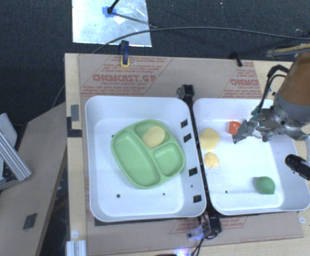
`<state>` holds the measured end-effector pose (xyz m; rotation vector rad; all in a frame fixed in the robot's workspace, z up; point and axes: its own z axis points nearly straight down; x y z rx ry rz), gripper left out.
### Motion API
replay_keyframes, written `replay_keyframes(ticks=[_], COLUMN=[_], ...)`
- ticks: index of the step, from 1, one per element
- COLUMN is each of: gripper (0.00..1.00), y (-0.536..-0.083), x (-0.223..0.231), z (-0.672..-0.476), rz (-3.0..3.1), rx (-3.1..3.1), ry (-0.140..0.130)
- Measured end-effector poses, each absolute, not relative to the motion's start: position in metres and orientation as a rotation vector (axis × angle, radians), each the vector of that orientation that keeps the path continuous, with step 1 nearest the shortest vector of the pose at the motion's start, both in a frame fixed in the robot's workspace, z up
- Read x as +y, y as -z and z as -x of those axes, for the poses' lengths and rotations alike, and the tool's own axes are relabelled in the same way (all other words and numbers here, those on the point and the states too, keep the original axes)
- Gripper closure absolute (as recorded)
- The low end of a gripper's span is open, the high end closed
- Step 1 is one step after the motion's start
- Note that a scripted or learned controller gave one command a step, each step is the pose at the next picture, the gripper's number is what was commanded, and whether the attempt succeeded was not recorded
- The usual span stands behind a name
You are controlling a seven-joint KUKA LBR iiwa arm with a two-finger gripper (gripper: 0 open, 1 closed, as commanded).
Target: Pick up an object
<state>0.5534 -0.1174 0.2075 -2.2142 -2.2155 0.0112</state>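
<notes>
White bins sit side by side on the bench: the left bin [99, 159] holds a green divided plate [139, 161], and the right bin [283, 196] holds several small things. Next in size is the grey arm [304, 89] with its orange band, which reaches in from the right over the right bin. Its gripper [239, 136] hangs low near the bin's upper middle, its dark fingers spread apart with nothing between them. One yellow piece [154, 136] lies in the upper compartment of the plate. In the right bin, a yellow lump [210, 138] lies near the left wall, a smaller yellow lump [211, 159] just below it, a green ball [264, 185] toward the lower right, and a small orange-red object [234, 126] just beside the fingertips.
</notes>
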Motion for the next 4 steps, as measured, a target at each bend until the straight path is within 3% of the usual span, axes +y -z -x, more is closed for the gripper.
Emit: replay_keyframes(ticks=[1, 2, 4], gripper=[0.00, 0.00, 0.00], y=[-0.214, -0.162, -0.083], x=[-0.117, -0.123, -0.120], z=[-0.556, -0.565, -0.560], rz=[2.219, 2.220, 2.220], rx=[-2.226, -2.222, -2.221], ry=[0.001, -0.001, -0.001])
